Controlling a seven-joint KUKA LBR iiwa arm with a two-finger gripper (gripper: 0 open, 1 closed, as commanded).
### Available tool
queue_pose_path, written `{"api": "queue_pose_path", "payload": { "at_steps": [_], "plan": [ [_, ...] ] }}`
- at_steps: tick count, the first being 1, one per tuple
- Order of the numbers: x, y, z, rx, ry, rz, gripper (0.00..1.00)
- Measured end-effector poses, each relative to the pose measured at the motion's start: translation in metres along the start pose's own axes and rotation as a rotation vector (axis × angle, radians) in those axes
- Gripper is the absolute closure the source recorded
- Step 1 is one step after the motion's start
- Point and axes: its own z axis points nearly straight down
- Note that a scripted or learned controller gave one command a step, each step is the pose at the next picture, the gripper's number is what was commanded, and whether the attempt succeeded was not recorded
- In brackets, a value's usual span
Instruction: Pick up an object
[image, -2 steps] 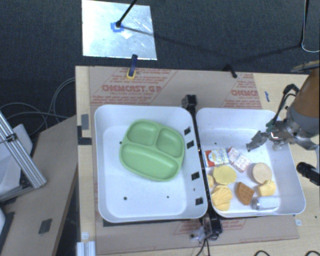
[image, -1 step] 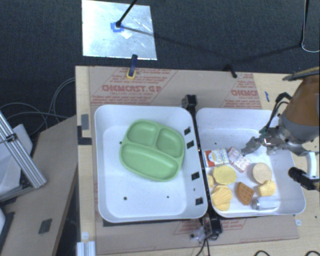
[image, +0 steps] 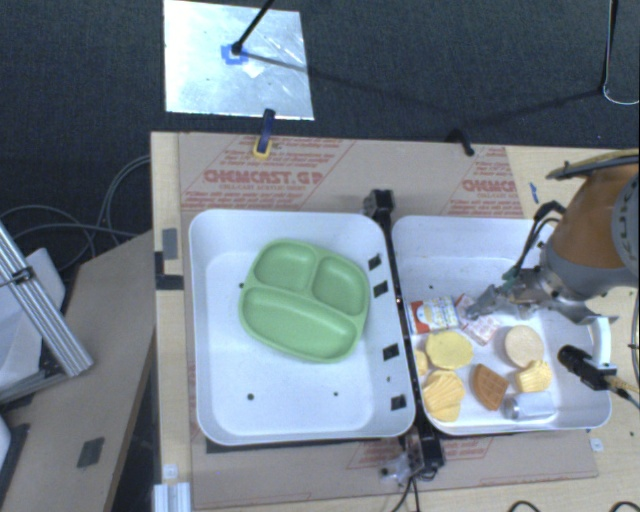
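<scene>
We see two shallow white bins side by side on the counter (image: 330, 165), whose far part is covered by brown sheeting printed with red lettering. The left bin (image: 215, 330) holds a green divided plate (image: 305, 300), lying flat near the bin's middle, with three compartments showing.

The right bin (image: 450, 245) carries a cluster of small food-like objects in its near half. A red-and-white packet (image: 435, 314) lies close to the bin's left wall. Just near of it sits a round yellow piece (image: 450, 350), and nearer still another yellow piece (image: 444, 394) by the near-left corner. To the right of these we find a brown slice (image: 489, 386), a pale round disc (image: 523, 345), a small yellow wedge (image: 535, 377) and a whitish clear item (image: 530, 405) against the near wall. All of them rest on the bin floor.

The arm (image: 595, 235) comes in from the right, its orange band and grey wrist over the right bin's right side. The end effector (image: 487, 302) reaches leftward and low, its tip just right of the red-and-white packet and far of the pale disc. We cannot tell whether it is released or clenched, since the tip is small and blurred against the clutter, and we cannot tell whether it touches any object.
</scene>
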Motion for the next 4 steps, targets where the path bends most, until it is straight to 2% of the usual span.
{"api": "queue_pose_path", "payload": {
  "at_steps": [1,2,4],
  "plan": [
    [0.000,0.003,-0.015,-0.010,-0.002,-0.001,1.00],
    [-0.002,0.005,-0.059,-0.002,-0.005,-0.003,1.00],
    [0.001,0.004,-0.141,-0.002,-0.005,-0.004,1.00]
  ]
}}
